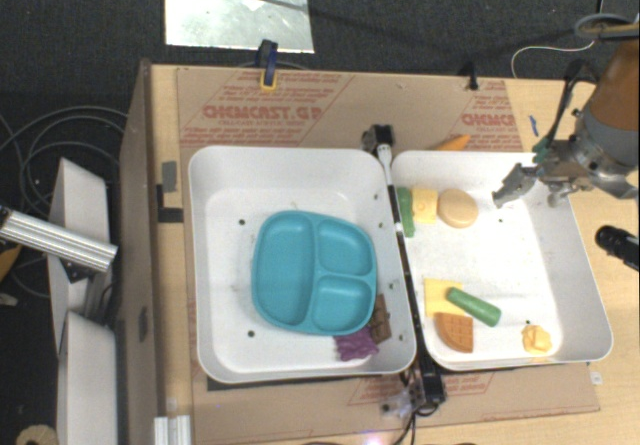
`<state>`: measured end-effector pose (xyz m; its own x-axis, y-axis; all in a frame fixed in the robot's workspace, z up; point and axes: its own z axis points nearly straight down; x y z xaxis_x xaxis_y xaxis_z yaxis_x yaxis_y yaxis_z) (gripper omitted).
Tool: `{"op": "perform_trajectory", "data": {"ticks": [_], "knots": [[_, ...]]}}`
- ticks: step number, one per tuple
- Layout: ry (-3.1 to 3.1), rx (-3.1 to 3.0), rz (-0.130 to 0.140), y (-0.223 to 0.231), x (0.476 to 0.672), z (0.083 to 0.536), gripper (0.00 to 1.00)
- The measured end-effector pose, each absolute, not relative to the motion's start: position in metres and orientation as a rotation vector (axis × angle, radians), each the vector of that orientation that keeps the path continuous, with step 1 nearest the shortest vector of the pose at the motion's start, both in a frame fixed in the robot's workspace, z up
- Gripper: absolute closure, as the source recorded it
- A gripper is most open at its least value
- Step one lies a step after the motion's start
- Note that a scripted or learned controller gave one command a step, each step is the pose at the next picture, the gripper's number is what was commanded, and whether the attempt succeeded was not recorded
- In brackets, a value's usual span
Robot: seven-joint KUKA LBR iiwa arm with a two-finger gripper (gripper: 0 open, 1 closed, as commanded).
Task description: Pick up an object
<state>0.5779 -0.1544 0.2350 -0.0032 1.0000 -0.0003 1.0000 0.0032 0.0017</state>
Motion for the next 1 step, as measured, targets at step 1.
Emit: {"op": "perform_trajectory", "data": {"ticks": [1], "knots": [[2.235,2.208,0.005,-0.0707,0.6234,0.1819,0.0]]}}
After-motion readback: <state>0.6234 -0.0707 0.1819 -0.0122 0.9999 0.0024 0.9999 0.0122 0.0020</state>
